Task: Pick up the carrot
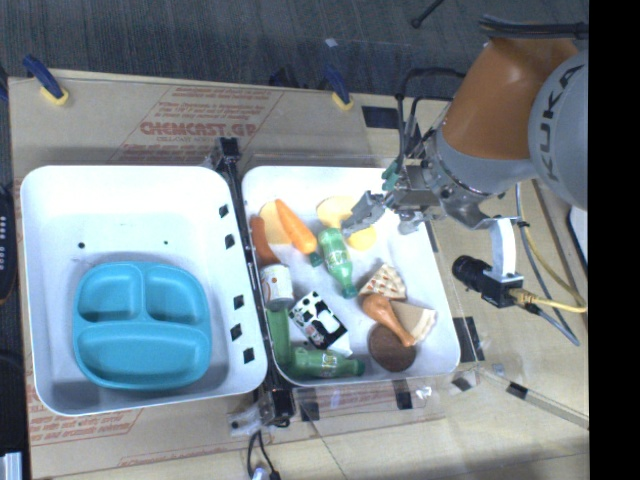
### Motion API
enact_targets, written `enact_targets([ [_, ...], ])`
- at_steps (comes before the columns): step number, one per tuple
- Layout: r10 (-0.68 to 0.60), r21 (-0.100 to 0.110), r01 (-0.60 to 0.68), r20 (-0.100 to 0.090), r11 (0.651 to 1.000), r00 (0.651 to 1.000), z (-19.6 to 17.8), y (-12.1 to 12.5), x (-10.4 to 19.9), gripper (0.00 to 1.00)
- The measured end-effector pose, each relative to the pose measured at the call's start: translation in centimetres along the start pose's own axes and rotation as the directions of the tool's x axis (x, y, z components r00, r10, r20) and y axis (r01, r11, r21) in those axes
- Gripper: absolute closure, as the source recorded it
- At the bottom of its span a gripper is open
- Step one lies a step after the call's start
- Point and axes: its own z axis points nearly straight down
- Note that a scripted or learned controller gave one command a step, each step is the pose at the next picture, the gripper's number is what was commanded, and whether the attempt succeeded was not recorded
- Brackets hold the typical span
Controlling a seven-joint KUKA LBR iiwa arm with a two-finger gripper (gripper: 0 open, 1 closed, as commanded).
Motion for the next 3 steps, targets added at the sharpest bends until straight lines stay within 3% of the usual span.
enact_targets([
  [1, 0.370, 0.008, -0.370, 0.000, 0.929, 0.929, 7.5, 3.1, 3.2, 0.00],
  [2, 0.463, 0.004, -0.463, 0.001, 0.886, 0.886, 19.9, 6.6, 2.0, 0.00],
  [3, 0.454, 0.011, -0.454, 0.002, 0.891, 0.891, 18.9, 6.6, 2.1, 1.00],
])
